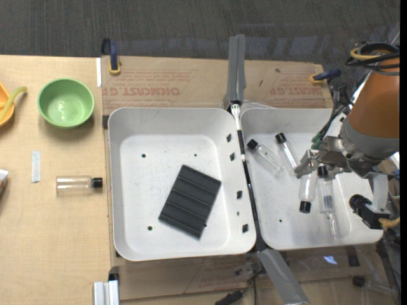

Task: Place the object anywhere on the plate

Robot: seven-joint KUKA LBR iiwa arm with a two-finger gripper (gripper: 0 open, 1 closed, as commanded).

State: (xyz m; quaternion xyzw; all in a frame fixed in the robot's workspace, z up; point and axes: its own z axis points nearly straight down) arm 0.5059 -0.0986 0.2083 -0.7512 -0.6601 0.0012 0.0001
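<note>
Grey arm (375, 116) reaches in from right, wrist lowered

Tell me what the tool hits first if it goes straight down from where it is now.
Probably the clear vial with a black cap, lying on the floor of the right bin just under the tool. Depth is hard to judge from this slanted view.

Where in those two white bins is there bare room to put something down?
Left bin: bare floor all around the dark ridged plate, widest along its far side. Right bin: crowded with clear vials under the gripper; only its near-left corner is bare.
</note>
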